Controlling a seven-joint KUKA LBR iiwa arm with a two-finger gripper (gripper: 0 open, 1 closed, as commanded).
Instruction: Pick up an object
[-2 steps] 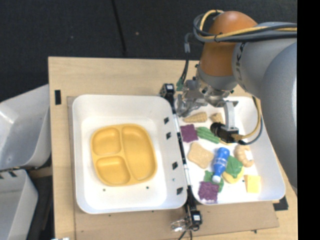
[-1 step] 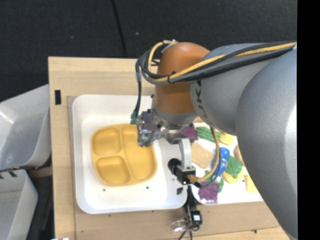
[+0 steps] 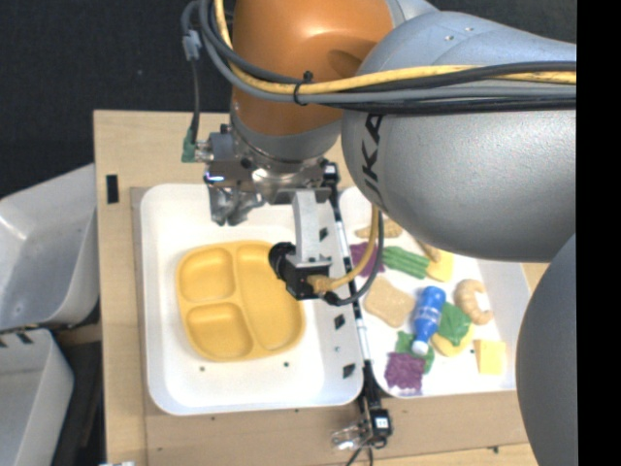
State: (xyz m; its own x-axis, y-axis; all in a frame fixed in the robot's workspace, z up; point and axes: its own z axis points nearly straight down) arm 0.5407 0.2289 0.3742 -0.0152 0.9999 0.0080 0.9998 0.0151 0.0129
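Gripper (image 3: 231, 208) hangs over the back of the left bin (image 3: 160, 260), can't tell if it's open or closed; nearest pick is the yellow divided tray (image 3: 228, 309), just frontward of it, long axis across the bin, toy pile (image 3: 427, 323) well apart.

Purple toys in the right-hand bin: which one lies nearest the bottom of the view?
The purple grape bunch, just below the blue bottle. The other purple piece sits higher up, beside the bins' shared wall.
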